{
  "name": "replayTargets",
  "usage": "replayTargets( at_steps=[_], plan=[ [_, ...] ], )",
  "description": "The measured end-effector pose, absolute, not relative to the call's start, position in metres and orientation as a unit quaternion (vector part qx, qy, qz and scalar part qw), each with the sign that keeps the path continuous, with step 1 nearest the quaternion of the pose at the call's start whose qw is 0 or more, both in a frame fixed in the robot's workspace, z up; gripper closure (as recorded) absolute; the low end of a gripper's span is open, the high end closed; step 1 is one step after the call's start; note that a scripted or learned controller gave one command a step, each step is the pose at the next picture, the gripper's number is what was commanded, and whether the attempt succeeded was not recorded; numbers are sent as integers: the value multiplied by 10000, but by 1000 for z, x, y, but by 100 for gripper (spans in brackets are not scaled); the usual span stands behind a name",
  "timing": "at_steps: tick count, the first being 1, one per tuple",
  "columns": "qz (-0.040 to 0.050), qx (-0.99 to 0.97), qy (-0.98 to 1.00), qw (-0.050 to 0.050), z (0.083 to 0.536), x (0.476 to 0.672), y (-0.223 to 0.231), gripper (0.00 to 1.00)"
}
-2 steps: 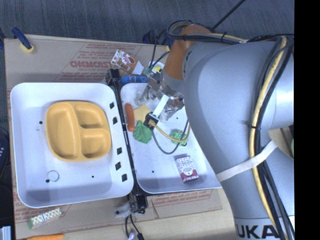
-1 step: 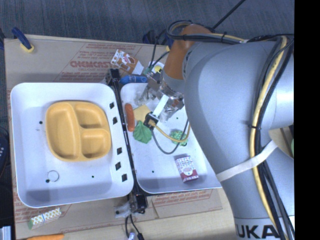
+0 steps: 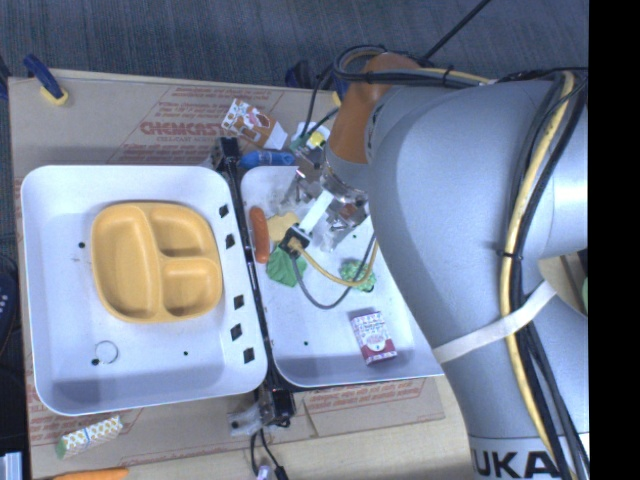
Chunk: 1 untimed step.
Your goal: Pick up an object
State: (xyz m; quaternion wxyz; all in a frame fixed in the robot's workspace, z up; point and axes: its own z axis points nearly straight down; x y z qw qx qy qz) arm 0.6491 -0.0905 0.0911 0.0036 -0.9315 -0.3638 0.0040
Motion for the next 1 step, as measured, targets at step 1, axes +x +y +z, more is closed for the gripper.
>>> replayTargets(
  at_steps=[1],
  plan=[
    [32, -9717, -2362, 26, 91, 601, -94, 0]
  ],
)
